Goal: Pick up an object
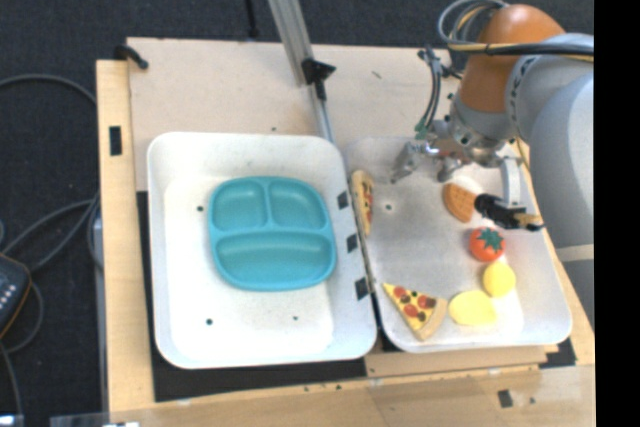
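My gripper (pixel 421 169) hangs over the far part of the right bin (pixel 420 245), open, with nothing between its fingers. Just to its right lies a brown bread roll (pixel 459 203), a short way off the nearer finger. Further toward the front are a red tomato (pixel 487 244), a yellow lemon (pixel 500 278) and a second yellow piece (pixel 472 308). A pizza slice (pixel 415 307) rests at the bin's front left. A long bun-like piece (pixel 362 201) leans on the rim between the two bins.
The left bin (pixel 180 315) holds a teal divided plate (pixel 270 233). A slanted metal post (pixel 290 10) rises behind the bins and meets the bench near their far corner. The grey arm (pixel 550 135) covers the right bin's far right side.
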`<state>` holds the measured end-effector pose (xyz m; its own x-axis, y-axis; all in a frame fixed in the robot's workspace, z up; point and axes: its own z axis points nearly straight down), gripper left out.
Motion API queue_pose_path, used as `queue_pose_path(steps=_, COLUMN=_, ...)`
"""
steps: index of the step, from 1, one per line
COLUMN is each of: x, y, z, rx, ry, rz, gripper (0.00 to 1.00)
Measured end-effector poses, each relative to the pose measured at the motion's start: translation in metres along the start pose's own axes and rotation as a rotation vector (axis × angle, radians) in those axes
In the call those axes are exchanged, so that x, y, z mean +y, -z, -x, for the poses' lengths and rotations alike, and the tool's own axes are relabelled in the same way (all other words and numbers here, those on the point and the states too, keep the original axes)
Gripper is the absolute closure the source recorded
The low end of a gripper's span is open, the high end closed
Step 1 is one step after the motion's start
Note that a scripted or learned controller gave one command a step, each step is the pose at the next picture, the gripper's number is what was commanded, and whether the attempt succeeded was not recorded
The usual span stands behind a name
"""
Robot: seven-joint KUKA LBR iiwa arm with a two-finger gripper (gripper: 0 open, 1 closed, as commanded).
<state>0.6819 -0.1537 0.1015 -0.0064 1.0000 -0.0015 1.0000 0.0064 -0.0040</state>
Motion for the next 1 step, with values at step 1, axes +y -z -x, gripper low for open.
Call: queue_pose_path(steps=1, x=0.0024, y=0.0161, z=0.0014, rx=-0.004, ry=0.002, rz=0.009, gripper=1.00)
